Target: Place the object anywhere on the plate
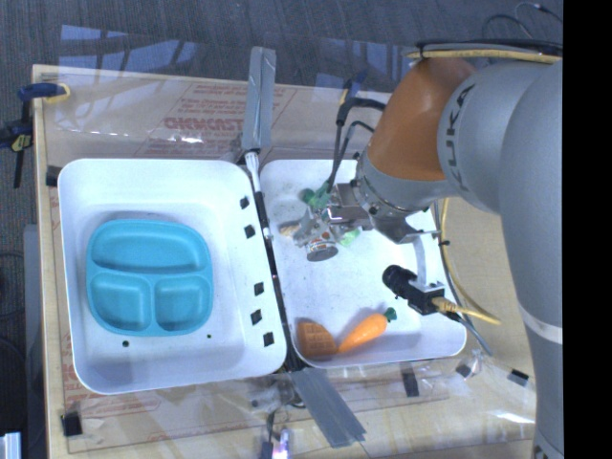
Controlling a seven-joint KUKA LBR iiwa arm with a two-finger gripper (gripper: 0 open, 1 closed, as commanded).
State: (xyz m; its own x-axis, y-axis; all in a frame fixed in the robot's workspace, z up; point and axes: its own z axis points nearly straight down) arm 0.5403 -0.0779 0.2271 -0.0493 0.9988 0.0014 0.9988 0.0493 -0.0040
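A blue plate (148,275) with three compartments lies in the left bin (153,185). In the right bin (378,280), an orange toy carrot (364,332) with a green top lies near the front wall, and a brown bread-like piece (315,337) sits beside it at the front left corner. My gripper (323,232) hangs over the upper middle of the right bin, well behind the carrot. A small green item (312,197) and another green bit (347,238) show close beside the gripper. The arm hides the far right of that bin.
A grey divider bar (256,98) runs between the bins at the back. A black fitting with a yellow cable (413,290) hangs from the arm over the right bin's right side. Clear plastic sheeting covers the bench (143,113) behind the bins.
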